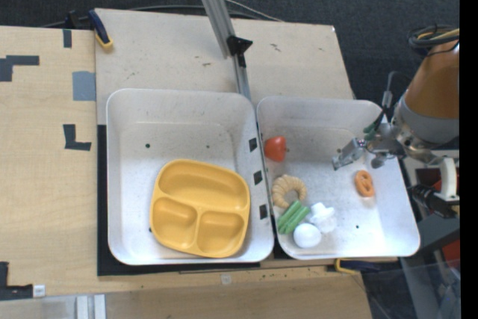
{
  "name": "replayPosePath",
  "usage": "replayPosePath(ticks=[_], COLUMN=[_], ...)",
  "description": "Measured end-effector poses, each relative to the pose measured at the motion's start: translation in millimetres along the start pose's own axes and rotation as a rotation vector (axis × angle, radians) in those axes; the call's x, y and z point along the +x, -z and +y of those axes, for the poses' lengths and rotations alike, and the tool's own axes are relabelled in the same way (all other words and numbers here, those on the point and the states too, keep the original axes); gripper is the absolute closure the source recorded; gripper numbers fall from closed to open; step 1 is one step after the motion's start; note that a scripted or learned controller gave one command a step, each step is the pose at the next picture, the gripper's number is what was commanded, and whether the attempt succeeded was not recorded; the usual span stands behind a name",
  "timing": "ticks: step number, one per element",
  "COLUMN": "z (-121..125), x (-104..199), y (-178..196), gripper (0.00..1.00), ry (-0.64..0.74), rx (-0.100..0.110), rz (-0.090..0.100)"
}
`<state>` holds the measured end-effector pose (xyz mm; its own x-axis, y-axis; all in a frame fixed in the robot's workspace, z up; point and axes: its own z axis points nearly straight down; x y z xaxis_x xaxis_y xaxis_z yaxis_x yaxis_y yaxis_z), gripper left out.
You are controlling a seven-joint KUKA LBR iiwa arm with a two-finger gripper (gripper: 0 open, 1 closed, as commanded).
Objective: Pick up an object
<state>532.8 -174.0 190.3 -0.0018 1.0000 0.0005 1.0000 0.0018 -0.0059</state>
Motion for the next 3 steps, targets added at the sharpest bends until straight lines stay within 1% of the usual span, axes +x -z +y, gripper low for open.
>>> replayPosePath(ticks=[1, 2, 3], z=[3, 3, 3], x=[0, 1, 1], y=[-64, -102, -91], gripper=[0.00, 0.00, 1.00], ry=[0.000, 0.000, 0.001], rx=[0.002, -0.005, -0.005], rz=[0.001, -0.001, 0.000])
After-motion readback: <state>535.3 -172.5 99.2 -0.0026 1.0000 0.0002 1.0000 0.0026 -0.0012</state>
